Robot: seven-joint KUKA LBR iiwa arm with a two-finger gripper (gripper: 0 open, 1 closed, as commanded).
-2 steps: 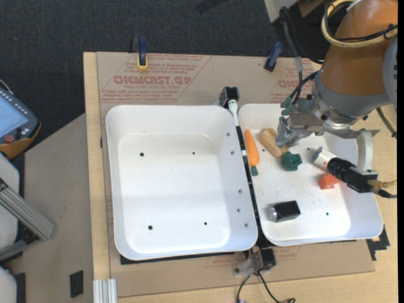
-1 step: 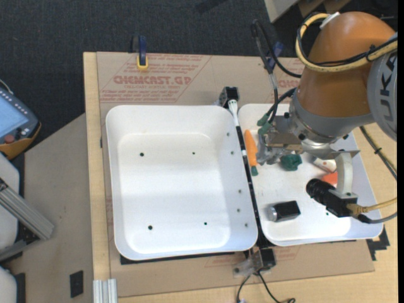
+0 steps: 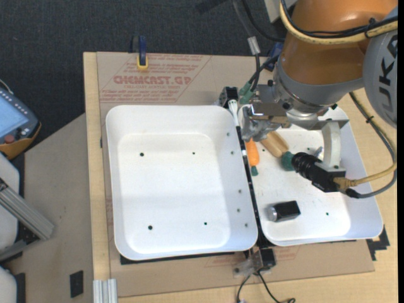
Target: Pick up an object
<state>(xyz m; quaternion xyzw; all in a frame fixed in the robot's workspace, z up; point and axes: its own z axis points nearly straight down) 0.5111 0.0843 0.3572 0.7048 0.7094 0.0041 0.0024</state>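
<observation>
Robotics lab: KUKA arm [image 3: 334, 36], white bins [image 3: 170, 182] on clamped cardboard-covered bench [image 3: 158, 74].

- The arm [image 3: 328, 36], cut off by the frame's upper right, hid much of the right bin [image 3: 363, 223].
- The gripper [image 3: 255, 128] fingers stayed indistinct.

Single fixed camera, mounted above the bench [image 3: 158, 81], angled down at a slant. Both white bins are framed: left bin [image 3: 126, 188] seen whole, right bin [image 3: 353, 223] partly covered by the arm [image 3: 328, 36], which enters from the right, large and near the lens. Dark floor is seen along top and left.
</observation>
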